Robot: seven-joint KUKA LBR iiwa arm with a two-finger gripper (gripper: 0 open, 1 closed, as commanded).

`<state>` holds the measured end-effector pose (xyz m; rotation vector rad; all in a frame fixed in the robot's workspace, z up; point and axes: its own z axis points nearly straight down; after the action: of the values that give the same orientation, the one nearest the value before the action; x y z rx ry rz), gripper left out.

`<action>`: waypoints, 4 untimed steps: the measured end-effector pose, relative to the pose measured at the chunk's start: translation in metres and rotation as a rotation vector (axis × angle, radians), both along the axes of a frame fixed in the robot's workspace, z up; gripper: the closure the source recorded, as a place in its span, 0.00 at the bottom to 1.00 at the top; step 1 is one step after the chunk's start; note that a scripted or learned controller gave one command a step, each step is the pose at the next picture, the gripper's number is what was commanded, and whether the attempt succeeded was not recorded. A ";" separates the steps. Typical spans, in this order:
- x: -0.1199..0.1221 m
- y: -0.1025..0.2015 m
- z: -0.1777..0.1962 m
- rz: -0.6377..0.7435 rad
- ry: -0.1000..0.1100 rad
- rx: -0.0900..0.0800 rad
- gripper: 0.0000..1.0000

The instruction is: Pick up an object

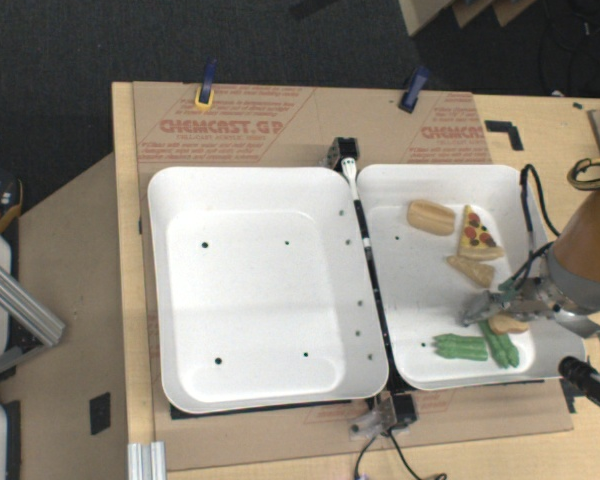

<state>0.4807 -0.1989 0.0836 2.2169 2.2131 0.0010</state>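
Claw: claw [492,306] low in the right bin [420,193], among the food; whether it grips anything I cannot tell.
Objects: bread roll [430,217], pizza slice [477,232], green beans [475,347], all resting in the bin.
Progress: nothing lifted yet, by my judgement.
Room: left bin [240,193] open; bin wall just beside the beans.

Two smooth, faintly glossy white plastic bins [250,183] rest on a matt brown printed cardboard sheet [280,113].
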 end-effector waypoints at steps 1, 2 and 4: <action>-0.001 -0.018 0.002 0.002 0.003 0.005 0.00; 0.002 -0.027 0.157 0.003 -0.011 -0.003 0.00; -0.003 -0.024 0.203 0.001 0.021 0.012 0.00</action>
<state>0.4773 -0.2225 0.2866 2.2324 2.2308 -0.0096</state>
